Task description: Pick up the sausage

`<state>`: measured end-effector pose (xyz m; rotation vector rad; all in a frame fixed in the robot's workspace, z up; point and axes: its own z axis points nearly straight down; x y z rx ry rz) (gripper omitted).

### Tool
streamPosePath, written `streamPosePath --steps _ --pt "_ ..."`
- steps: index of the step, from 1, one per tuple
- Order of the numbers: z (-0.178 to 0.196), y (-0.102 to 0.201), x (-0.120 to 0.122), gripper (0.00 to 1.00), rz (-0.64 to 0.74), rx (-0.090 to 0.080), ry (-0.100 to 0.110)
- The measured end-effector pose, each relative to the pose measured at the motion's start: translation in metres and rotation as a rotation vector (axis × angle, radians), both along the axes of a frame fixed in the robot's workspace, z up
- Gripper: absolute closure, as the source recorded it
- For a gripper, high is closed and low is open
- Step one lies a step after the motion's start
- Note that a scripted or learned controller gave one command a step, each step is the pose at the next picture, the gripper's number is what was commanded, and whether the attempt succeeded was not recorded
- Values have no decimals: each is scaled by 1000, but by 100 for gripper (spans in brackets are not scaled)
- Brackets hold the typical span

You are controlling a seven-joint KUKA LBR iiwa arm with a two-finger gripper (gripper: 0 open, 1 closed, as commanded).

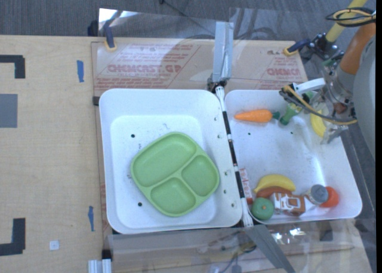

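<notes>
Although it is partly tucked among other toys, what I take for the sausage (287,202), a reddish-brown piece with a pale patch on it, lies at the 6 o'clock edge of the right bin (343,164). A yellow banana (275,181) touches it at its 11 o'clock, and a green ball-shaped fruit (262,208) sits against its 9 o'clock end. At its 3 o'clock are a grey-capped item (319,193) and an orange-red one (331,197), close together. An orange carrot (253,116) lies well apart, toward the bin's 11 o'clock corner. At 9 o'clock, the left bin (113,146) holds a green divided plate (174,174). I, the gripper (327,127), hang over the right bin's 2 o'clock corner, far from the sausage, with something yellow (317,125) beside me. Whether my grip is released or clenched I cannot tell amid cables.
</notes>
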<state>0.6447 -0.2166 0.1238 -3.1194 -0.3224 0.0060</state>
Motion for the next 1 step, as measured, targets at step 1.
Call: streamPosePath --steps 1 --pt "-36 100 -62 0 44 -2 -8"
